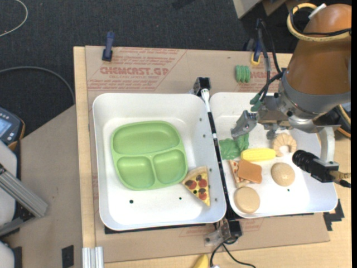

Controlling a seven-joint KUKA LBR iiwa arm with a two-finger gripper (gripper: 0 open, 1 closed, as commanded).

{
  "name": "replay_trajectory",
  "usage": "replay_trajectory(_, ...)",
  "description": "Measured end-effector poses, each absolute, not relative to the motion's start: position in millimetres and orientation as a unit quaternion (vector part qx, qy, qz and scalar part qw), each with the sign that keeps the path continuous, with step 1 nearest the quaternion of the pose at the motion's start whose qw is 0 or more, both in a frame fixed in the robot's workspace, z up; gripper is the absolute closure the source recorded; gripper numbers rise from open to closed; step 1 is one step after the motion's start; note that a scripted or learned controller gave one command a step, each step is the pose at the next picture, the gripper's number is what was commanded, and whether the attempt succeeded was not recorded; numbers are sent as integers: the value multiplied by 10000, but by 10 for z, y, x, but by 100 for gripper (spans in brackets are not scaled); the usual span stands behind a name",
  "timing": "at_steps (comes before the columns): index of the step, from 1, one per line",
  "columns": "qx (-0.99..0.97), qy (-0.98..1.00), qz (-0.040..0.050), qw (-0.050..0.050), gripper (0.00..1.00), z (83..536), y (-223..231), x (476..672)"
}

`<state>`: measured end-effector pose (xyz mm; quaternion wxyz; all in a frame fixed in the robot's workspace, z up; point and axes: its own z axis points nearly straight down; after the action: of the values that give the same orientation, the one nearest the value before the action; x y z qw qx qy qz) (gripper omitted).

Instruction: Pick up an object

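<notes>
The arm hangs over the right bin (329, 202), its gripper (257, 128) low near that bin's far left part with the grey fingers (241, 124) spread apart and nothing between them. Just under it, toward the bin's left wall, lie a green leafy piece (231, 148) and a yellow corn cob (258, 154), with an orange slab (249, 172), a croissant (284, 143) and two tan buns (247, 199) closer to the near edge. In the left bin (103, 166) a green divided plate (147, 154) sits mid-bin and a pizza slice (198, 185) lies by the near right corner.
</notes>
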<state>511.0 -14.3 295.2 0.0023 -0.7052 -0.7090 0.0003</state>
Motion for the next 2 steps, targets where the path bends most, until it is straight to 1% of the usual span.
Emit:
replay_trajectory(1,-7068,-7074,-4,3,100,3048,-171,5132)
replay_trajectory(2,-7055,-7087,15,28,100,2818,338,4801)
